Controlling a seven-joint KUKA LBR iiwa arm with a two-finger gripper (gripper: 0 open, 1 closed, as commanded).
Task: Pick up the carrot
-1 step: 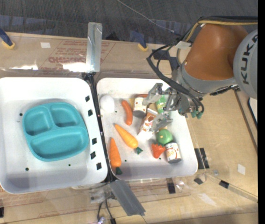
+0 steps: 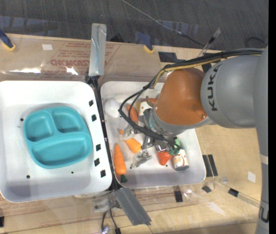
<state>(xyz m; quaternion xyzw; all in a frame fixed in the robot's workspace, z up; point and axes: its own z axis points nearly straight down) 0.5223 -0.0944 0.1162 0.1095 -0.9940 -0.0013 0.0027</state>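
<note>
The carrot is orange with a green stub at its near end. It lies along the left wall of the right bin, pointing toward the front edge. My gripper hangs under the orange wrist band, low in the middle of the right bin. It is just right of the carrot and apart from it, next to a small orange piece. I see nothing held in it.
Around the gripper in the right bin lie a red item, a small white-and-red bottle, another orange item and a white object. The left bin holds a teal divided plate.
</note>
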